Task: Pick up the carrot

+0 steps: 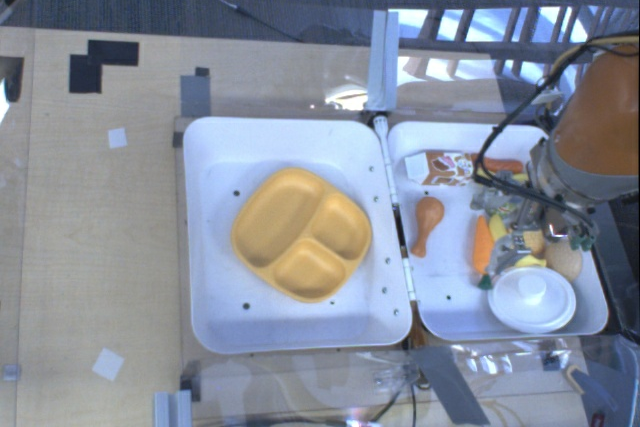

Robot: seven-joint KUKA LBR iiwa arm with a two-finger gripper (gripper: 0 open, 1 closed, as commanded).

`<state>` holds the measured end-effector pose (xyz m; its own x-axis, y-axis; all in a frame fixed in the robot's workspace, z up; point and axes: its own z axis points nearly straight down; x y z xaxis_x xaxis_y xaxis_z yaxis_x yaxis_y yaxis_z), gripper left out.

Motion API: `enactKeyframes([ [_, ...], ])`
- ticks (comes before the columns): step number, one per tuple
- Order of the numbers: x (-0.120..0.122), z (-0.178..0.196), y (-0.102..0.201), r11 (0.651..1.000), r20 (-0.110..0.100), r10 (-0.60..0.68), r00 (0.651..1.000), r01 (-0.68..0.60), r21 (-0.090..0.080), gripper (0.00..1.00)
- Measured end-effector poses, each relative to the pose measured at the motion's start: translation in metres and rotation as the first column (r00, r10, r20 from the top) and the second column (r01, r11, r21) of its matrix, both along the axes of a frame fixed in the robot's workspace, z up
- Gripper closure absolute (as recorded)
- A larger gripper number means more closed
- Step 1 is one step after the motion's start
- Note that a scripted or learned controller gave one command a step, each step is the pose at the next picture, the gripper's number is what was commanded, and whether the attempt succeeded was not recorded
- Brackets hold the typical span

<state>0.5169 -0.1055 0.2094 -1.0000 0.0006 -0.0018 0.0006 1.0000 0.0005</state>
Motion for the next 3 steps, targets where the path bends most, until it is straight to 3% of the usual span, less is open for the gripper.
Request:
enactKeyframes([
  [1, 0.028, -0.121, -0.002, 0.999, 0.013, 0.055, 0.998, -0.055, -0.003, 0.0],
  [2, 0.031, -0.111, 0.0, 0.998, 0.018, 0.063, 0.998, -0.063, -0.003, 1.0],
  [3, 0.014, 0.031, 0.015, 0.993, 0.013, 0.115, 0.993, -0.115, -0.004, 1.0],
])
